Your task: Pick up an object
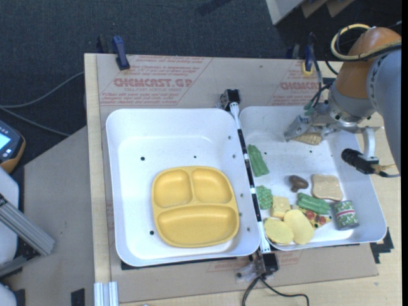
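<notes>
My gripper (302,130) is low over the far part of the right bin (280,121), below the arm's orange band. A small tan food piece (311,138) lies right under its tip, partly hidden; whether they touch is unclear. Nearer the front of this bin lie a long green piece (258,160), a brown lump (298,183), a slice of toast (327,187), a green pepper-like piece (313,203), a small green and red can (345,214), a yellow cube (280,206) and pale yellow rounds (290,228).
The left bin (127,139) holds a yellow divided plate (194,206). A black clip (231,98) sits where the two bins meet at the back. A black part of the arm (358,160) hangs over the right bin's right side.
</notes>
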Robot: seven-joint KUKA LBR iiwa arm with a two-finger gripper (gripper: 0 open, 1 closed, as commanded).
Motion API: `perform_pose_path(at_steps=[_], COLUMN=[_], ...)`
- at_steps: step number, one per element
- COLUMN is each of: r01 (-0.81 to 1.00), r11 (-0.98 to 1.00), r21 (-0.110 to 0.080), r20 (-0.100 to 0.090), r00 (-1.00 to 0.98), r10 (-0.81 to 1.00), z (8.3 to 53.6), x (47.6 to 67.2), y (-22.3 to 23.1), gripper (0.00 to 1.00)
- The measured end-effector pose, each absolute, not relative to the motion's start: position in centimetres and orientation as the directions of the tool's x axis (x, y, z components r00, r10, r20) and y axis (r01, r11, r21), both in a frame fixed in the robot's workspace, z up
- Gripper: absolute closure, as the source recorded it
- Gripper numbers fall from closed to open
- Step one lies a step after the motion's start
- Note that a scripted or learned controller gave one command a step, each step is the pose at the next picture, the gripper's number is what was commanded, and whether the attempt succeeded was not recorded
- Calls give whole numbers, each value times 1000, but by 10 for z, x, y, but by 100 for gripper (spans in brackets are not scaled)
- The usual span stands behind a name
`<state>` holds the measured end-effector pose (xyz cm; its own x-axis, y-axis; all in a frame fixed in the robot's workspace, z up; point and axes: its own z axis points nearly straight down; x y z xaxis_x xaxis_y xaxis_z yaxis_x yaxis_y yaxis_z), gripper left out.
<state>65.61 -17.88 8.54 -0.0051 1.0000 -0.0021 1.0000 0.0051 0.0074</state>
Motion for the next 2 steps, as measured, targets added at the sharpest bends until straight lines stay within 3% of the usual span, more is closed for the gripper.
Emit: perform_pose_path(at_steps=[1,2], r01=[1000,1000], r11=[-5,3], r21=[5,4], r20=[-5,-3], r00=[5,-3], r10=[1000,1000], z=[165,84], x=[605,544], y=[-228,-150], gripper=[0,0])
